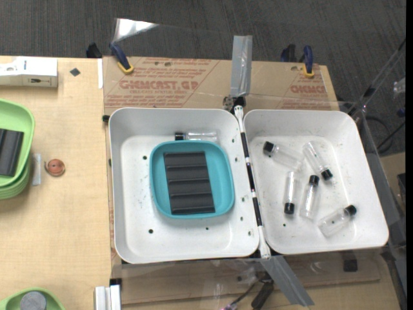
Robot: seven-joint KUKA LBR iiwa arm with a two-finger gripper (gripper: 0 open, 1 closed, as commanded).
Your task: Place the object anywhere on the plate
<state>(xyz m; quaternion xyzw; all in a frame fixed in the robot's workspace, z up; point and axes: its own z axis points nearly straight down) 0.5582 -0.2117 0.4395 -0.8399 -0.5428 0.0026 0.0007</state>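
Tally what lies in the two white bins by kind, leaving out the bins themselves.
Clear vials with black caps: 6, that is 1 in the left bin at and 5 in the right bin at
Teal plate: 1
Dark ribbed block on the plate: 1
Total: 8

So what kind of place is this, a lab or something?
Probably a lab or test bench. Two white bins sit side by side on taped-down cardboard; the right one holds clear vials, the left a teal plate carrying a black ridged insert.
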